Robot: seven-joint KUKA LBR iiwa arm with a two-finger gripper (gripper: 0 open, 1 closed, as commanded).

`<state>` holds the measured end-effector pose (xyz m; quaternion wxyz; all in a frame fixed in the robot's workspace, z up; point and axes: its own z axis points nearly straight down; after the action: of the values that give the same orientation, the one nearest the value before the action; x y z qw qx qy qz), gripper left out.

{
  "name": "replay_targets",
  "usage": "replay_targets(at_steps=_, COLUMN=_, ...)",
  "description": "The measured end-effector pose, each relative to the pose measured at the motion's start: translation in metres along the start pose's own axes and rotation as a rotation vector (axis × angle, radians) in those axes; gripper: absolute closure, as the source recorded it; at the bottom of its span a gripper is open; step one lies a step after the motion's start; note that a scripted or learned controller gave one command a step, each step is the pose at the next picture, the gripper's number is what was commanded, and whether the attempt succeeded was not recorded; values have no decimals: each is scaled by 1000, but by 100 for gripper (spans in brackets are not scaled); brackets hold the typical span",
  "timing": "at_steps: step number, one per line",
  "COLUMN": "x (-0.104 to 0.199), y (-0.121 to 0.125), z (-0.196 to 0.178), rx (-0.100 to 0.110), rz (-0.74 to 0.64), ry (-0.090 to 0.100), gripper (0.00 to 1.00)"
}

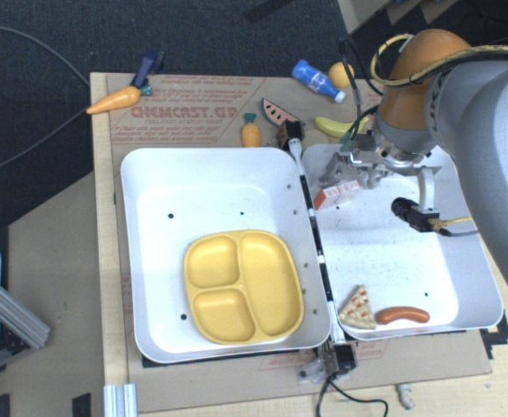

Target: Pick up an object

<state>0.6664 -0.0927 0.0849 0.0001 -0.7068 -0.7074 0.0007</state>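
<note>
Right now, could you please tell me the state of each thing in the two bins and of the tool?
Yellow tray: lying flat in the left bin, right way up.
Pizza slice: lying at the near edge of the right bin.
Sausage: lying beside the pizza slice, apart from it.
Tool: low over the right bin's far left corner, by a small red and white thing.

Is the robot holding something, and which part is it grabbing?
Cannot tell. The gripper is low in the right bin, right by a small red and white thing.
</note>
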Motion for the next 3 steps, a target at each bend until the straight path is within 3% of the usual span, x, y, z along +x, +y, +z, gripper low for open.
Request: replay_targets(at_steps=3, x=1, y=0, z=0, rx=-1, rz=0, ry=0, gripper=0)
